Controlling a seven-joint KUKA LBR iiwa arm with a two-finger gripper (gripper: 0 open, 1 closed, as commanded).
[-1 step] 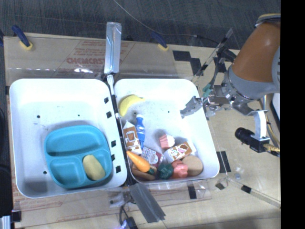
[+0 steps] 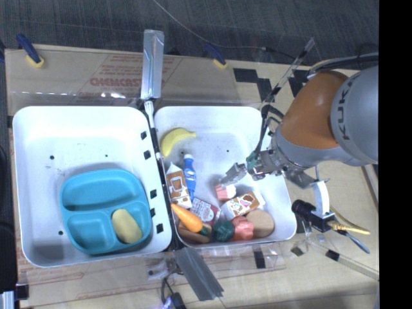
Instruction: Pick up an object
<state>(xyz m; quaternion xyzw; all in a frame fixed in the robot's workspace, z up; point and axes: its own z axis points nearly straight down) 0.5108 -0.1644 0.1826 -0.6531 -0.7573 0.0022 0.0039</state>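
- Orange carrot (image 2: 187, 218) lies at right bin (image 2: 212, 116) front edge, touching packed small items.
- Gripper (image 2: 230, 176) over bin's middle; finger state cannot be told.
- Curved yellow banana (image 2: 175, 139) near bin's back-left corner, bare white floor beside it.
- Left bin (image 2: 38, 134): smooth blue tray (image 2: 96, 192) holding potato (image 2: 127, 226).

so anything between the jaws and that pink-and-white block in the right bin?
Nothing visible does. The gripper hangs just above the pink-and-white block, open bin floor between them. The blue bottle lies to its left, the snack packet just below-right.
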